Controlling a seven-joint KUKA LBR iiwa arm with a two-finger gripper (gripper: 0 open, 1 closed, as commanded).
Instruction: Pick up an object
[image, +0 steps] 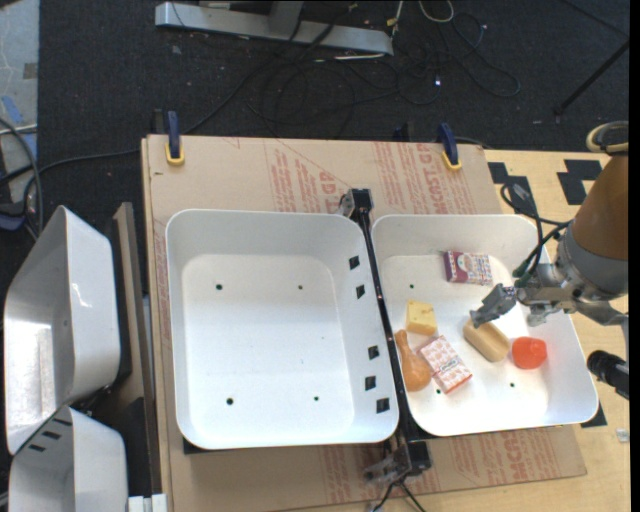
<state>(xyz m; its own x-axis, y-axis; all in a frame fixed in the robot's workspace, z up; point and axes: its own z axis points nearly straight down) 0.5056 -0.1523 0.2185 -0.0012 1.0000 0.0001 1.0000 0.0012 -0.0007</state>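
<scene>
The surface (300, 175) is brown board clamped at its far edge, standing on dark floor strewn with cables. The left bin (190, 330) adjoins the right bin (560, 400). The right bin holds a maroon packet (467, 267), tan block (486, 341), red-white box (446, 364), yellow wedge (422, 319), orange item (411, 368) and red cap (529, 352). The gripper (497, 303) hangs above the tan block; whether its fingers are released or clenched cannot be told.
</scene>
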